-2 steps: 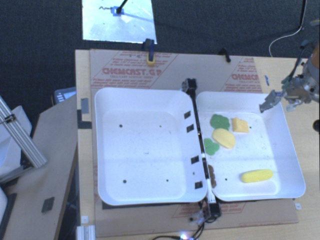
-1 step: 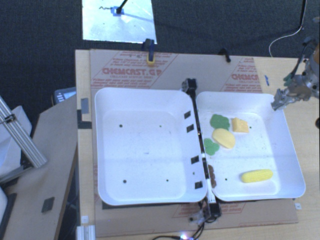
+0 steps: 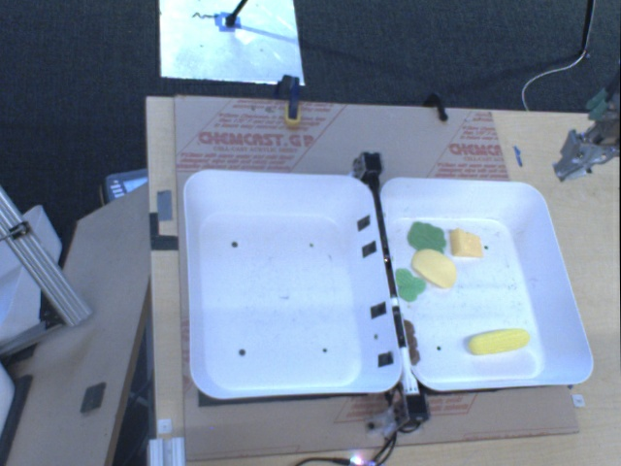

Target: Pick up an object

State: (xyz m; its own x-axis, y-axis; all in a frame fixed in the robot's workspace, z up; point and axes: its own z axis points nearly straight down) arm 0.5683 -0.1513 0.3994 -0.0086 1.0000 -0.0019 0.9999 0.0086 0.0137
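On the brown sheet (image 3: pixel 330 129) under the bins, red print reading "CHEMCAST GP", repeated at 11 o'clock and again, partly cut off, at 1 o'clock. Two shallow white bins side by side: left bin (image 3: pixel 281 280) at 9 o'clock, right bin (image 3: pixel 543 260) at 3 o'clock, joined along a black clipped seam. Five small items, all in the right bin. One yellow corn cob (image 3: pixel 499 341), long, ridged, lying on its side toward 5 o'clock of that bin, well apart from the rest. One pale orange-yellow block (image 3: pixel 466 244), squarish, at 12 o'clock of the bin. One smooth yellow oval piece (image 3: pixel 434 268), near the bin's centre-left, just beside the block. Two flat green leafy pieces: larger green piece (image 3: pixel 426 236) at 11 o'clock, touching the oval's upper edge; smaller green piece (image 3: pixel 410 285) at 8 o'clock of the oval, close to the seam. At the far right edge, toward 2 o'clock, grey gripper (image 3: pixel 580 158), outside the bins and well apart from every item; too small and blurred to tell whether spread or pressed together, nothing seen in it.
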